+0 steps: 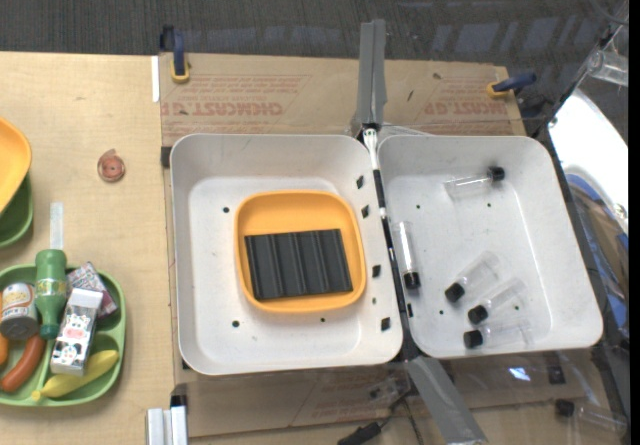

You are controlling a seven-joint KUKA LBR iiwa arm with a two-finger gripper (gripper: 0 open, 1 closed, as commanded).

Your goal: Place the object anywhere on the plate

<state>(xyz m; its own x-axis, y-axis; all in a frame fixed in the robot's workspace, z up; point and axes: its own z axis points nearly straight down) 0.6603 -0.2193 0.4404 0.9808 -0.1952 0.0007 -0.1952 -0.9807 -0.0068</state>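
From my console I see a green tray (105, 381) of toy food at lower left, then the yellow plate (300, 205) holding a dark ribbed slab (300, 265) in the left bin (200, 233), and in the right bin (560, 263) clear black-capped vials (478, 313), all well apart from the plate: one by its left wall, three low centre, one at upper right.

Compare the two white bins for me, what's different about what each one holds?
The left bin holds a yellow plate carrying a dark ribbed block; the right bin holds several clear vials with black caps. The left bin's load sits centred; the right bin's vials lie scattered. Both bins are white and shallow.
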